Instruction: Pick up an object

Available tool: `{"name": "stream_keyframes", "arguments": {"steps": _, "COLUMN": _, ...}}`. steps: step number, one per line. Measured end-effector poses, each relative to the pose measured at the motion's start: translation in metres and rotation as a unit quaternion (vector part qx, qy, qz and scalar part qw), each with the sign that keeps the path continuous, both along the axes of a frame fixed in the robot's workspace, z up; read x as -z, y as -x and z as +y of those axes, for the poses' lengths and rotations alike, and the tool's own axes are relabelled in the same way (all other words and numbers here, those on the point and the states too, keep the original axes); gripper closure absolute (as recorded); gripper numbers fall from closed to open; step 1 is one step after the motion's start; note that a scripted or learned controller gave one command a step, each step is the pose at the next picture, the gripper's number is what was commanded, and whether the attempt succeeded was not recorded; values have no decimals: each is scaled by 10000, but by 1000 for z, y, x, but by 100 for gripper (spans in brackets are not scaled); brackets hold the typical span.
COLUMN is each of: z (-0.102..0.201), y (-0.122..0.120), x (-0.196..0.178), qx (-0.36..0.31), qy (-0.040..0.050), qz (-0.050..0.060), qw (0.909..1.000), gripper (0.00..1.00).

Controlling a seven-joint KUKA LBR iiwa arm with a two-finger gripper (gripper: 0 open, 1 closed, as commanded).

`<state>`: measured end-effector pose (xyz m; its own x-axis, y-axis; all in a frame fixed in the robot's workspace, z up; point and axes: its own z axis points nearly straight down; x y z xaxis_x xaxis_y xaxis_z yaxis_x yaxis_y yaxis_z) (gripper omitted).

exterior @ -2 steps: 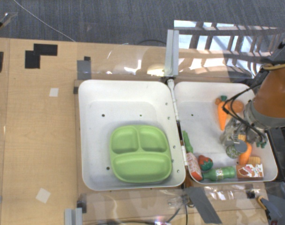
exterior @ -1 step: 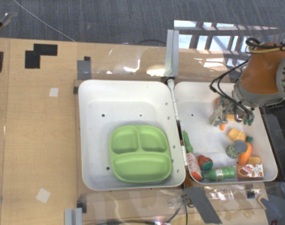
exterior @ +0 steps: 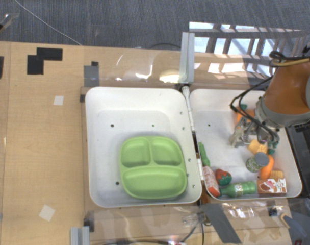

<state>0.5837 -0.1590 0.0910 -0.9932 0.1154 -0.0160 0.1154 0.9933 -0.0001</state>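
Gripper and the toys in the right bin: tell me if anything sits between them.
Nothing visible does. The gripper hangs low inside the right bin, over bare floor beside the cluster: a yellow-orange piece right next to it, a grey round piece and an orange carrot-like piece just beyond. The green bottle lies nearer the front wall.

The right bin [exterior: 212, 117] holds a small heap of toy food at its five o'clock corner: a green bottle [exterior: 238, 189] lying flat, a red-and-green piece [exterior: 223, 177], an orange carrot [exterior: 267, 168], a grey round piece [exterior: 256, 163], a red-and-white carton [exterior: 273, 186], possibly a yellow chunk [exterior: 257, 147].
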Motion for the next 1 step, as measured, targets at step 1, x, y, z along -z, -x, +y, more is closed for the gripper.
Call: {"name": "stream_keyframes", "arguments": {"steps": 1, "z": -33, "y": 76, "x": -1, "qx": 111, "qy": 14, "qz": -4, "qw": 9999, "gripper": 0}}
